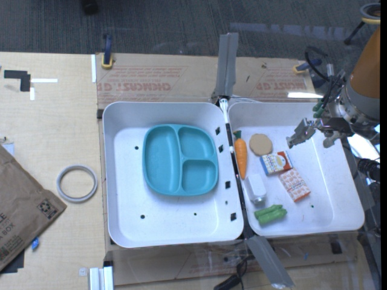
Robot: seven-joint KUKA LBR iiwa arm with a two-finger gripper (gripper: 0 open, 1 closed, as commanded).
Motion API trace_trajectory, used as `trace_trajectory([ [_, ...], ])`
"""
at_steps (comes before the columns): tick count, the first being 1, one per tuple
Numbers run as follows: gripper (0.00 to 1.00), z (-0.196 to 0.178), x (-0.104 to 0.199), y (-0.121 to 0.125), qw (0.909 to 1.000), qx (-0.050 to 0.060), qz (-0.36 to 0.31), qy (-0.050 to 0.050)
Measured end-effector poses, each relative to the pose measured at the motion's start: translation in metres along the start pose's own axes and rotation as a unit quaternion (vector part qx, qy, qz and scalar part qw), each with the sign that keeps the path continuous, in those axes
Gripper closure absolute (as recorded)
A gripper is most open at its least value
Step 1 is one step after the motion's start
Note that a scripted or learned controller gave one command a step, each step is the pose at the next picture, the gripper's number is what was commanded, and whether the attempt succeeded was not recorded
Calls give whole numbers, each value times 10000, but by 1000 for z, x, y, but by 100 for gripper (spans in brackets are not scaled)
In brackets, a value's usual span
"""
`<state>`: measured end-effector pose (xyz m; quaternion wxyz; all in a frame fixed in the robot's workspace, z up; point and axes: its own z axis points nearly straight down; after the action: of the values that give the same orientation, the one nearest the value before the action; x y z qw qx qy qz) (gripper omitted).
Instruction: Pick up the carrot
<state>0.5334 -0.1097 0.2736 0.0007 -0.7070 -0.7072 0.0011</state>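
Two white bins stood side by side on the bench, and the carrot [240, 157] lay in the right bin [338, 222], close along its left wall and near the far left corner, with its green top toward the far edge. We judged that this place made the pick harder, because the wall left little room for a finger on that side. Just beside the carrot we saw a round tan cookie [261, 144], and a little toward the near edge a small red and white box [276, 162], a pink packet [295, 185], a pale clear container [256, 187] and a green vegetable [269, 214] near the near left corner. The left bin [121, 222] carried a blue divided plate [180, 160] in its middle. The gripper [309, 132] hung over the far right part of the right bin, well apart from the carrot, and nothing was between its fingers; if the jaws were spread or pressed together, we could not tell, because they were small and unclear. We judged that the task was at its beginning: the arm had to go across the bin toward the left wall and to come down along the length of the carrot, so that the fingers would not push the cookie.
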Motion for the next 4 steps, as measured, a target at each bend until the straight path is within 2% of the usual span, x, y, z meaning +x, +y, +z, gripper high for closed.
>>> trace_trajectory([
  [1,0,29,107,-42,9993,5,-379,-1],
  [2,0,83,100,23,9962,1,-870,-2],
  [3,0,83,119,-56,9821,3,-1886,0],
  [4,100,74,118,-55,9824,1,-1866,-4],
])
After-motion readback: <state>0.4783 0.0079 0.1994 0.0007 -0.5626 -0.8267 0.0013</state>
